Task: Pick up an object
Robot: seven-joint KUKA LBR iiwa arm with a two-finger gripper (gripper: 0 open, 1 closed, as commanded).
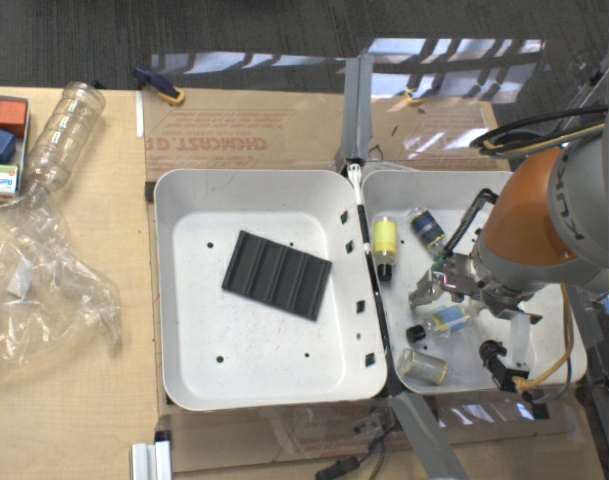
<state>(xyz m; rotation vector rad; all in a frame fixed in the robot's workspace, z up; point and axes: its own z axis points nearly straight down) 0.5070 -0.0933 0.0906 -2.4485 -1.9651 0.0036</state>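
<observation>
In the right bin [424, 188], the gripper [436, 290], its grip impossible to tell, hangs beside a small blue vial [447, 320]; centring over it looks key.

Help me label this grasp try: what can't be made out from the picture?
1. Camera view: the right side of the right bin lies under the arm, hiding whatever is there.
2. Camera view: the small blue-and-clear item by the gripper is too small to identify, or to tell whether it is gripped.
3. Camera view: the box of blocks is cut off by the left edge.
</observation>
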